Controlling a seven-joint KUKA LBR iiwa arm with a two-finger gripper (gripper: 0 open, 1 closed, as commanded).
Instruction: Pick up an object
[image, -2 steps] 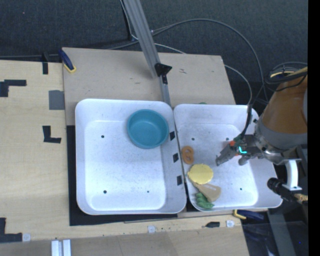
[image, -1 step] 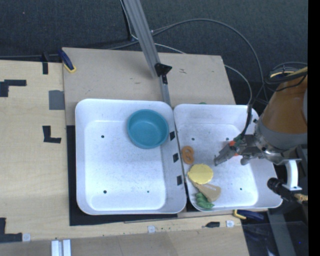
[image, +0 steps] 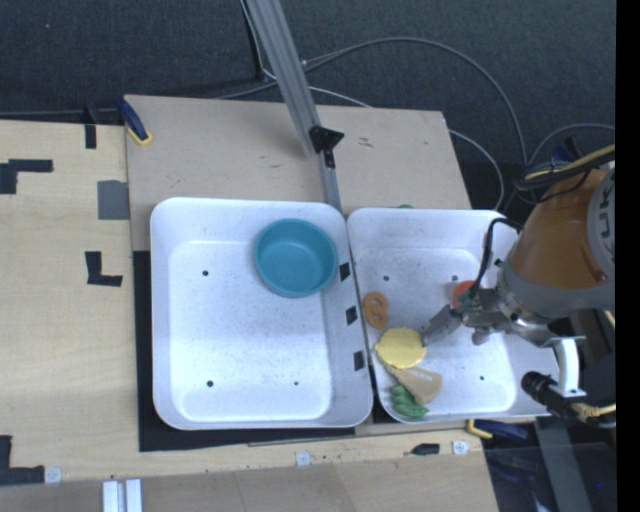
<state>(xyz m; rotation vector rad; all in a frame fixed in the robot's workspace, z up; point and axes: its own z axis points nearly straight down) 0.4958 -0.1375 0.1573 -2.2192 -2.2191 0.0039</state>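
Note:
My gripper (image: 436, 326) reaches into the right bin (image: 420, 250) from the right, low over its floor, its dark fingers pointing left toward a round yellow object (image: 400, 348) just beyond the tips. An orange ring-shaped piece (image: 376, 308) lies to the left near the bin's divider. A tan wedge (image: 420, 381) and a green item (image: 404, 402) lie at the bin's front edge. A small red object (image: 463, 292) peeks out beside the wrist. Nothing shows between the fingers.
A blue bowl (image: 295, 257) sits at the back right of the left bin (image: 200, 320). A grey pole (image: 295, 90) slants down to the seam between the bins. Cables trail behind the right bin.

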